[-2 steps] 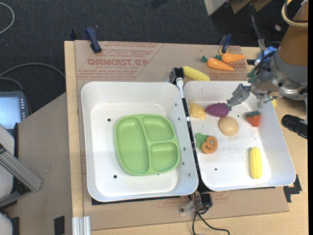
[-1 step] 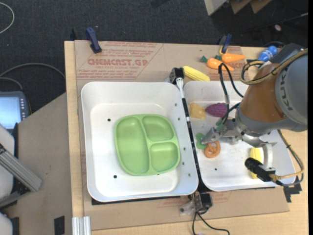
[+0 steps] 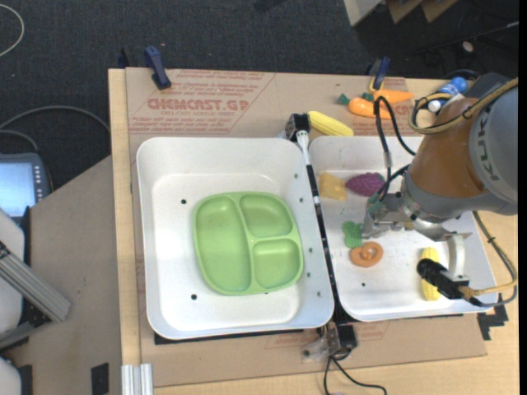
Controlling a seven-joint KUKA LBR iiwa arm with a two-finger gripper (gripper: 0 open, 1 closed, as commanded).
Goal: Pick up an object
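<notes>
Tool [image 3: 377, 220] low over the middle of the right bin [image 3: 387, 309], at the reach-and-grasp step

The arm comes in from the right and the tool hangs just above a small green piece [image 3: 353, 235], with an orange ring [image 3: 366, 255] just beside it on the near side. A purple piece [image 3: 363, 183] and a pale yellow block [image 3: 333, 187] lie farther back, and a yellow toy [image 3: 429, 276] sits near the right wall. I cannot tell how far open the tool is, and nothing shows in its hold, so the pick looks not yet made. The next move likely calls for settling squarely over one piece, green or orange, closing on it alone, then lifting straight up clear of its neighbour
</notes>
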